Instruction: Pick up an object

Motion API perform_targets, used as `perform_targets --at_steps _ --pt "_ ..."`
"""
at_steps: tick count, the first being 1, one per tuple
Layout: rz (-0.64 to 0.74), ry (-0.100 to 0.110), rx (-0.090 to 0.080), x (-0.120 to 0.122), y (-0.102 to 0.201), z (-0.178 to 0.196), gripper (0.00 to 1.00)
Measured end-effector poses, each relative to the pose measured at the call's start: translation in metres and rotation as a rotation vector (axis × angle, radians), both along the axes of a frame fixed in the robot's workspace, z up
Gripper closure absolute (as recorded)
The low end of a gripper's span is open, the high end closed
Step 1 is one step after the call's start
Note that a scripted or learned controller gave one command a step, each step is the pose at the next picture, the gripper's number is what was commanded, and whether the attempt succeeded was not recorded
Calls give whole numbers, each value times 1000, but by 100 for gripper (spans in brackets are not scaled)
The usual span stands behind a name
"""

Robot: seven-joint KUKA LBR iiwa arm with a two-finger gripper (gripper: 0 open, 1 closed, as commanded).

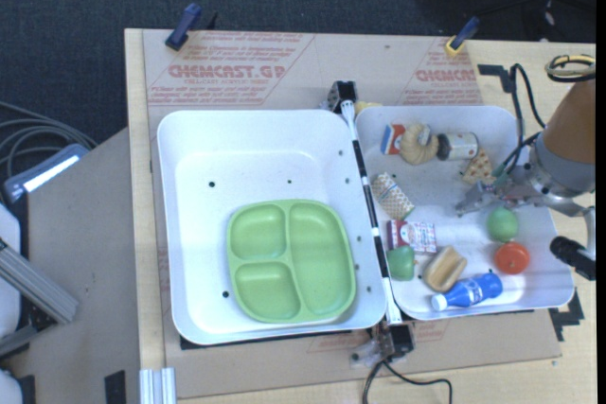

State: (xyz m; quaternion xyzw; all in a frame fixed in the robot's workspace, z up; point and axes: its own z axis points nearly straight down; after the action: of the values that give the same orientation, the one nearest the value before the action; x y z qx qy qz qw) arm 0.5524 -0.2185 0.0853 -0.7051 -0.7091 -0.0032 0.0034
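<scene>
Green ball in right bin, gripper perhaps just beside, cardboard-topped bench

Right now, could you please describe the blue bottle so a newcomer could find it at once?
Look in the right bin, the one crowded with small items, and go to its near edge. The blue bottle lies on its side there, just below the orange ball and beside a bread roll. Nothing else in that bin is bright blue with a white cap.

Right bin crowded, narrow gaps between objects; left bin open around green tray.
</scene>
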Motion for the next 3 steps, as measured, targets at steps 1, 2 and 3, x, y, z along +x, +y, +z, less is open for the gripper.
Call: perform_targets --at_steps 1,2,3 --pt "-2 2 -1 -37 -1 -1 0" --pt "-5 0 -9 -38 -5 9 100" --pt "-4 -2 -9 -10 66 0 100"
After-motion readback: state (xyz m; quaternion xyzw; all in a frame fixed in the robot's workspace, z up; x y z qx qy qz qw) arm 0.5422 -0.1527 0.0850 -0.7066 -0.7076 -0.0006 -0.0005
